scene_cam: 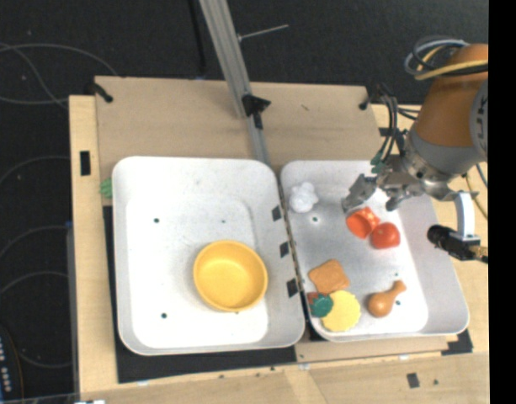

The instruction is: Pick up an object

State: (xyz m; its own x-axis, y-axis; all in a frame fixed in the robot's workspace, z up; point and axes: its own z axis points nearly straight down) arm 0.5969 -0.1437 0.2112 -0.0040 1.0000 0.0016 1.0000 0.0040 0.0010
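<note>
We're at the approach step: our gripper (377, 192) hangs with its fingers spread and nothing between them, right above the red tomato pieces (373, 228) near the far edge of the right bin (443, 310). Next we drop straight down and squeeze.

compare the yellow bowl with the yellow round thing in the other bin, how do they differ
The yellow bowl is hollow and open upward; the yellow round thing looks flat and solid. The bowl is clearly larger. The bowl sits alone in the left bin, while the round thing lies in the right bin, crowded against a green piece and an orange block. Both are yellow, round in outline, and away from the gripper.
</note>
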